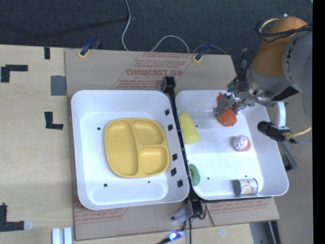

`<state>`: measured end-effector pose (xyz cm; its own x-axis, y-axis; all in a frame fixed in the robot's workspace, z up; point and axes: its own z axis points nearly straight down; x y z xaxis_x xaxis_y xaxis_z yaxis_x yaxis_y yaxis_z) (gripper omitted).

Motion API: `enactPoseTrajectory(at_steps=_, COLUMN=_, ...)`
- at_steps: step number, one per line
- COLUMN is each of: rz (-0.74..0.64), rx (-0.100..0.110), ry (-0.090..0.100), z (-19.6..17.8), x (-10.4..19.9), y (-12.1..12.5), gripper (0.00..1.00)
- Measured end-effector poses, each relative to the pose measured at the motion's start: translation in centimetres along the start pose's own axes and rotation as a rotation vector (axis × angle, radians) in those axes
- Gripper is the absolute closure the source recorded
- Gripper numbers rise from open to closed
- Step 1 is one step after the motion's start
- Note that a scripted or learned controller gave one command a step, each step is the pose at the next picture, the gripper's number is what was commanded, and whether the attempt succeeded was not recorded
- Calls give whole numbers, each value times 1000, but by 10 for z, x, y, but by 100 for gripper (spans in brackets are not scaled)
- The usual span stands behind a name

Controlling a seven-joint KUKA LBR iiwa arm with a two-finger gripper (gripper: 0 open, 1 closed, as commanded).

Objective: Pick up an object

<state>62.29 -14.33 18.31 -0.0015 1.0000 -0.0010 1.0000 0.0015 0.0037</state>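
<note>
Nearest the camera, at the right bin's (264,187) front edge: a small can (247,187) on its side, white with a dark end. Just up from it, near the right wall, a small white-and-red ball (241,143). Against the divider: a yellow banana-like piece (188,128), and toward the front corner a green item (194,174). In the left bin (86,136), at its middle, a yellow divided plate (136,147). At the right bin's far edge: the gripper (227,105), directly over an orange-red object (227,117) and seemingly touching it. Fingers' opening impossible to tell; grasp unclear.
</note>
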Motion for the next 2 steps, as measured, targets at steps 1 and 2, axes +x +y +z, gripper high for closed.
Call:
enactPoseTrajectory(at_steps=1, rz=0, rx=1, ry=1, z=-40, x=0, y=1, gripper=100)
enactPoseTrajectory(at_steps=2, rz=-5, rx=5, ry=3, z=-50, x=54, y=-14, gripper=100)
